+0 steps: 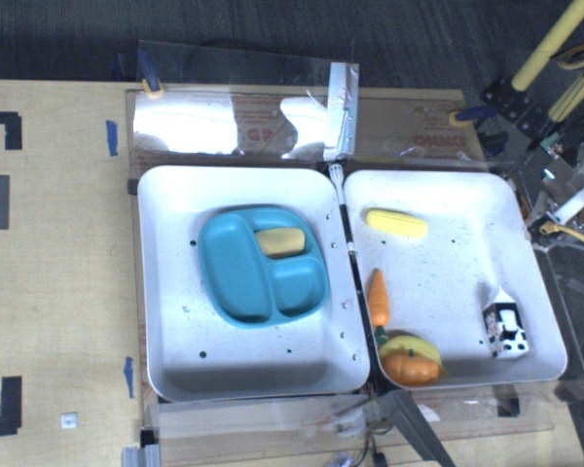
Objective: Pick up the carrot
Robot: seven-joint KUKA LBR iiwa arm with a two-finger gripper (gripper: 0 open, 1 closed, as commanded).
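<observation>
An orange carrot (379, 300) lies lengthwise against the left wall of the right bin (457, 193), its tip pointing toward the back. Just in front of it, in the bin's near left corner, a yellow and green fruit (409, 345) and an orange fruit (411, 368) are bunched together, close to the carrot's thick end.
A yellow corn cob (397, 224) lies at the back left of the right bin. A small black and white carton (505, 329) stands near its front right. The left bin (175, 348) holds a blue divided plate (261, 264) with a yellow block (280, 242) on it.
</observation>
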